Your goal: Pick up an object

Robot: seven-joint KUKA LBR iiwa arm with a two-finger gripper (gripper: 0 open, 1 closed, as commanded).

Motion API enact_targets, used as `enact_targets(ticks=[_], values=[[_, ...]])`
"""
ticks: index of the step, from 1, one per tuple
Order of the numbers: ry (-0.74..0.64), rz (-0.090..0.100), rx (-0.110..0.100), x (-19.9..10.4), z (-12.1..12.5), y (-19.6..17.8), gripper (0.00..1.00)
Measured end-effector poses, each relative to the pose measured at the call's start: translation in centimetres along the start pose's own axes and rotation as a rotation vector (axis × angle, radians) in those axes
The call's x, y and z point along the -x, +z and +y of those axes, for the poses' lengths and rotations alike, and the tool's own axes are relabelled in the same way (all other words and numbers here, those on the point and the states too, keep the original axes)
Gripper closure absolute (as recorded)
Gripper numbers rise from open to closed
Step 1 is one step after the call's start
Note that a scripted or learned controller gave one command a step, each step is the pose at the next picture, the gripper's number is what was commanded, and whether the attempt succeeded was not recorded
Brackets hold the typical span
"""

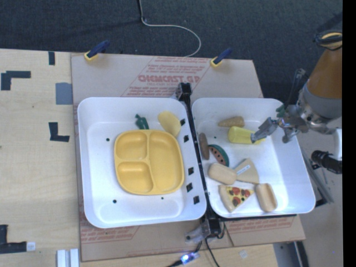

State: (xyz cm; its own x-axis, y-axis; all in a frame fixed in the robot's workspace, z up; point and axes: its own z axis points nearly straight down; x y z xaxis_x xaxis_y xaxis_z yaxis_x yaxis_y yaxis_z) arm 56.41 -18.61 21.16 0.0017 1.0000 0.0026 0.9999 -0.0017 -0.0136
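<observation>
Arm: grey KUKA arm (325,88) with orange band enters from the right edge and leans over the right bin's upper right corner.
Gripper: gripper (260,136) sits low over the right bin, its dark finger reaching left and down toward the yellow block.
Tool state: cannot tell; the finger gap is too small and dark to read, and nothing visibly sits between the tips.
Yellow block: yellow-green block (240,134) lies in the upper middle of the right bin, its right end touching or just beside the gripper tip.
Right bin: right bin (289,202) holds toy foods, all resting on the floor.
Bread roll, upper: small tan piece (231,122) just above the yellow block.
Watermelon slice: watermelon slice (218,154) near the left wall, beside a brown sausage-like piece (203,146).
Lower group: pale bun (222,174), tan wedge (248,171), pizza slice (236,196) and hot dog (266,197) clustered toward the front.
Left bin: left bin (94,202) carries a yellow divided plate (149,162) in its centre.
Left bin extras: pale yellow piece (169,122) and small dark green item (141,121) lie just behind the plate.
Bench: cardboard sheet (161,77) under both bins, clamped by two blue-and-yellow clips (97,50) at the far edge.
</observation>
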Motion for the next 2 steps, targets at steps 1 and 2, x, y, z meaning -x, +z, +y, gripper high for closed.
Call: enact_targets(ticks=[1,2], values=[[-0.003,-0.003,0.012,0.0,0.3,-0.7,0.00],[-0.003,-0.001,0.006,-0.6,-0.3,5.6,0.00]])
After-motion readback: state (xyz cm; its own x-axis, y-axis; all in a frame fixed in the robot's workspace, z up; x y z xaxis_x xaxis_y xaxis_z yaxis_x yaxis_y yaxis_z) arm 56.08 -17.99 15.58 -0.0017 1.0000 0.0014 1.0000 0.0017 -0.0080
